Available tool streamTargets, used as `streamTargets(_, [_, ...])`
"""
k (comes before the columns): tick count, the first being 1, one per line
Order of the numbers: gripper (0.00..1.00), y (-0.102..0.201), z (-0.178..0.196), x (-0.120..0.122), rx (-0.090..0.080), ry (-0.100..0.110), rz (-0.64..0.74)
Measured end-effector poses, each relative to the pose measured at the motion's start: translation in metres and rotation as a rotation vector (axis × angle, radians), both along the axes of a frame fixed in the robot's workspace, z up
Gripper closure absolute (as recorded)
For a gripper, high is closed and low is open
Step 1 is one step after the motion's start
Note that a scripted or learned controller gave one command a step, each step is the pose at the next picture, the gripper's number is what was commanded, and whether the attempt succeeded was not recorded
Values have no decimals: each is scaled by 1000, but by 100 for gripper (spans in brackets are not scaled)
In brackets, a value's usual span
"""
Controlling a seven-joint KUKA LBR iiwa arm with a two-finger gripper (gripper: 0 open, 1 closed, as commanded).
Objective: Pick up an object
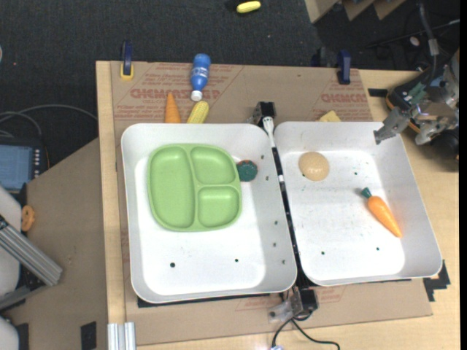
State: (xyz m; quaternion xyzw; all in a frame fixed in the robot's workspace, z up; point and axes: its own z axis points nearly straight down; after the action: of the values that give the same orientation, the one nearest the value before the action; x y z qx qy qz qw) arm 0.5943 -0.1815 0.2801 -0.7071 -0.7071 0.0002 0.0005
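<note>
**Approach not started: gripper parked off the right bin's far corner**

Gripper (387,128) sits at the upper right rim of the right bin (408,265), nothing between the jaws. Can't tell from this angle if the jaws are apart or together; too small and cluttered.

Candidates, relative to the jaws:
- Toy carrot (382,213): nearest, below and slightly toward the bin centre. Lies at a slant, green stub end pointing up-left. Best target in my view.
- Beige ball (314,166): further left, near the bin's left wall. Round, likely to roll out of a pinch.
- Small teal object (247,170): well left, in the left bin (146,268), touching or just beside the green divided plate (195,187). Poor access.

How to do it well: descend over the carrot's thick middle, jaws turned across its long axis, not along it. Tapered body, so gripping near the tip would probably squeeze it out.

Clearance: open bin floor all round the carrot, ball well apart from it. Right wall of the bin is the nearest edge, so come in from above rather than sweeping sideways over the rim. Items on the surface behind the bins (bottle (199,76), corn-like yellow piece (198,111), second carrot (171,109)) are well out of the path.
</note>
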Motion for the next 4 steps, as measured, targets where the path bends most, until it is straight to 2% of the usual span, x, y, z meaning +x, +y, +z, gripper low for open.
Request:
streamTargets(1, [0, -40, -148, -9, 3, 13, -4])
streamTargets(2, [0, -11, -199, -94, 5, 10, -2])
streamTargets(3, [100, -13, -185, -89, -2, -4, -2])
streamTargets(4, [100, 60, -196, -37, 1, -6, 8])
